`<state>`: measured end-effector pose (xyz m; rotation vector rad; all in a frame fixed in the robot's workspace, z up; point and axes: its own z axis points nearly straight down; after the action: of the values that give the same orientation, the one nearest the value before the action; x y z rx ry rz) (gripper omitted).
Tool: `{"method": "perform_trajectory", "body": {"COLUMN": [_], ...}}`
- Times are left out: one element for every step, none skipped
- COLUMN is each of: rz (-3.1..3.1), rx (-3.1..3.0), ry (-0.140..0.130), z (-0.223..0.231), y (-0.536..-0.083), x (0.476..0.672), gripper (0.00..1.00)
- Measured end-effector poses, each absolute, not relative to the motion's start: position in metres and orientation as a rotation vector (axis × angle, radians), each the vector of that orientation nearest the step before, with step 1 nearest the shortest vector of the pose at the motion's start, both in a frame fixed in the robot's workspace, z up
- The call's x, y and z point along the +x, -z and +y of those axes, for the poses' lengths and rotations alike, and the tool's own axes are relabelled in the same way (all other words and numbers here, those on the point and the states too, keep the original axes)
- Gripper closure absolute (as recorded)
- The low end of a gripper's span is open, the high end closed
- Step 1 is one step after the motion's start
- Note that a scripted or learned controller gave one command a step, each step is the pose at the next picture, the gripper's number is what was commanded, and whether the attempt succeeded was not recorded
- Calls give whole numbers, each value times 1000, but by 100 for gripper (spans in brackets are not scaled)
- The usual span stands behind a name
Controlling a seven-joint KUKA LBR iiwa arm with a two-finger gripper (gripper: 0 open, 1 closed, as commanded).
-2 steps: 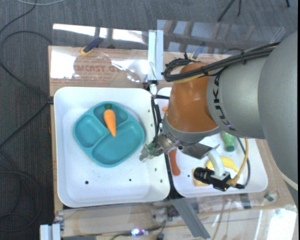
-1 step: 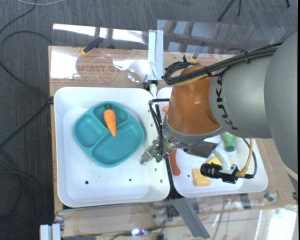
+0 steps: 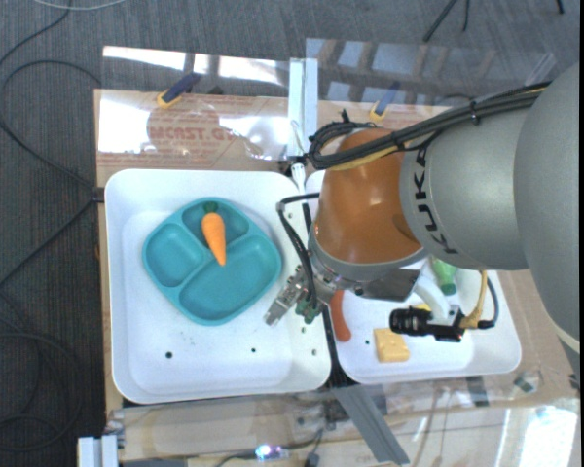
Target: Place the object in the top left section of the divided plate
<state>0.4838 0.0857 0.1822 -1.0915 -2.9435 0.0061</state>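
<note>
A teal divided plate (image 3: 180,261) sits in the left white bin (image 3: 146,363). An orange carrot (image 3: 214,238) with a green top lies across the plate's upper sections, its tip reaching toward the middle divider. My gripper (image 3: 294,302) hangs at the plate's right edge, near the wall between the two bins, apart from the carrot. Its metal fingers (image 3: 280,307) point down and left, with nothing visible between them.
In the right bin (image 3: 487,358) lie an orange-red stick-shaped object (image 3: 340,317), a yellow cheese-like block (image 3: 391,345) and a green item (image 3: 444,276) partly hidden by the arm. The arm's bulk covers most of the right bin.
</note>
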Motion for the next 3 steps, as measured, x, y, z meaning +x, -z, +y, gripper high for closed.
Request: {"method": "perform_trajectory", "body": {"rz": [-2943, -2941, -2941], "rx": [-1090, -1087, -1087], "ry": [-5, -4, -4], "z": [86, 88, 88], "y": [-182, -190, -189], "x": [484, 484, 484], "gripper": [0, 100, 0]}}
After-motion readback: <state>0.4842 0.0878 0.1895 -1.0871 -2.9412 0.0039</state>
